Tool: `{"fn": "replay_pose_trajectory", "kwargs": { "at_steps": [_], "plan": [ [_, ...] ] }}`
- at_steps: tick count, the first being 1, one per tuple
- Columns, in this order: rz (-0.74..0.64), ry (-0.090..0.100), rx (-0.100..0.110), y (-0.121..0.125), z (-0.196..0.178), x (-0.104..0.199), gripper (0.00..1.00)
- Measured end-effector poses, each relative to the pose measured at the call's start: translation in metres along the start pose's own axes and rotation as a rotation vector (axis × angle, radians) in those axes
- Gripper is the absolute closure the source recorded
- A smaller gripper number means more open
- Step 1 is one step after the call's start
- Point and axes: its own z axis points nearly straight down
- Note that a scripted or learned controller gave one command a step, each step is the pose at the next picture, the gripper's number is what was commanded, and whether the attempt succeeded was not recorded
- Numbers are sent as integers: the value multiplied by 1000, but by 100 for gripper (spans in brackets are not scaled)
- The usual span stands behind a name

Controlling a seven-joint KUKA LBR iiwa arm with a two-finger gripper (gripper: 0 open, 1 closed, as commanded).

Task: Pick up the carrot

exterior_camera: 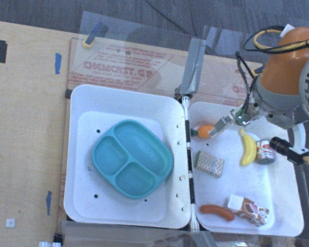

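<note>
- Sausage (217, 212) is lying at the near edge of the right bin (290, 193).
- Gripper (218, 126) is reaching the carrot (204, 131) near the left wall; I cannot tell the jaws.

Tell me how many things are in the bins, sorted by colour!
Blue: 1, the plate
Orange: 1, the carrot
Yellow: 1, the banana
Red-brown: 1, the sausage
Tan speckled: 1, the sponge block
Mixed colours: 2, the can and the carton
Total: 7
</note>
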Motion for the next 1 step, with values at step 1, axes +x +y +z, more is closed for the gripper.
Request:
{"fn": "replay_pose_trajectory", "kwargs": {
  "at_steps": [1],
  "plan": [
    [-9, -4, -4, -12, 67, -6, 0]
  ]
}}
